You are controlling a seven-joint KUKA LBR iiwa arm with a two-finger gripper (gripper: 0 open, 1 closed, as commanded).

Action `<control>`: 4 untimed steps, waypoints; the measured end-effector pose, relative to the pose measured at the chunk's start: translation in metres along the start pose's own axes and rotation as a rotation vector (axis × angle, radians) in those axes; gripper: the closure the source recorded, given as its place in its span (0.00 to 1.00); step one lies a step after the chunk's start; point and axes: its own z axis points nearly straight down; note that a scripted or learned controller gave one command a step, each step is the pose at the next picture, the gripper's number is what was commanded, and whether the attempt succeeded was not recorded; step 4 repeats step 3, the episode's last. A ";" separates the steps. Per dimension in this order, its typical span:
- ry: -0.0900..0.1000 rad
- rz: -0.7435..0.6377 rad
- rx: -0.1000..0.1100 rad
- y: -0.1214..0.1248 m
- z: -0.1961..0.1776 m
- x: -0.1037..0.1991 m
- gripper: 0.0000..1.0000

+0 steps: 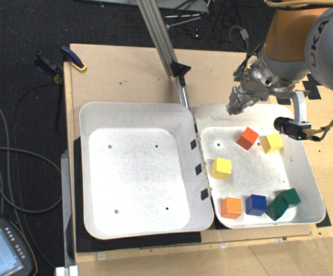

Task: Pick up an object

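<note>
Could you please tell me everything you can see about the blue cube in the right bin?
The blue cube is a small, solid-looking block with a matte, evenly coloured surface. It sits flat on the floor of the right bin, near the front wall. An orange cube lies close on one side and a green block on the other; whether either touches it is unclear. The gripper is far off, at the bin's back edge.
</note>
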 end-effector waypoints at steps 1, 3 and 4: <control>0.001 -0.001 -0.001 -0.019 -0.003 0.055 1.00; 0.000 -0.001 0.000 -0.067 -0.006 0.143 1.00; 0.000 -0.001 0.000 -0.067 -0.006 0.143 1.00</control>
